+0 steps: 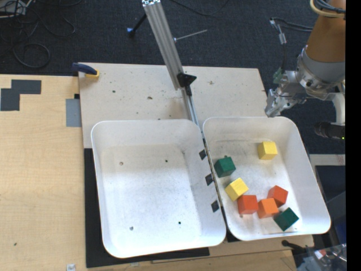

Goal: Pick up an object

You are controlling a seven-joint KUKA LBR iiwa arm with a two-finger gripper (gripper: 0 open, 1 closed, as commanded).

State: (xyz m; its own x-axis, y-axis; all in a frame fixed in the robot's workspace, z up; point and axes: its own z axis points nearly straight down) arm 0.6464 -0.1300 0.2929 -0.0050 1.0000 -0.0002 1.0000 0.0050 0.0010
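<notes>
The right bin (307, 168) holds several small cubes. A yellow cube (267, 149) lies near its far side, with a green cube (225, 166) to the left and another yellow cube (237, 188) below that. Toward the front sit a red cube (246, 205), an orange cube (268, 207), a second red cube (278, 195) and a dark green cube (286, 218). My gripper (274, 105) hangs above the bin's far right rim, apart from all the cubes, with nothing visible between its fingers.
The left bin (107, 208) lies beside the right one, sharing a middle wall with black clips (208, 178). An aluminium post (166, 44) slants up from behind the bins. A small blue and yellow item (86, 70) rests at the board's far left corner.
</notes>
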